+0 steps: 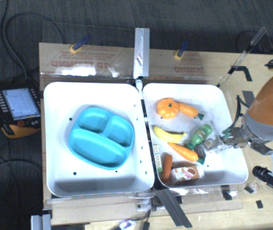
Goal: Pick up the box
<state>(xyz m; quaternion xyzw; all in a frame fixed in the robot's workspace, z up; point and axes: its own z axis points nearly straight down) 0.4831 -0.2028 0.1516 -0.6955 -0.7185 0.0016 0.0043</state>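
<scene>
Hovering at the right bin's three o'clock edge: my end effector, grip state impossible to tell, nothing visibly held. Box: lying at six o'clock in that bin, beside a carrot and green bottle. Pick not yet made; approach, grasp and lift remain.

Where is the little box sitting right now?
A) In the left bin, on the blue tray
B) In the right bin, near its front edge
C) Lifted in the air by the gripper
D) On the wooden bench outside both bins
B: the box lies in the right bin near its front wall, beside a carrot, while the blue tray sits alone in the left bin.
</scene>
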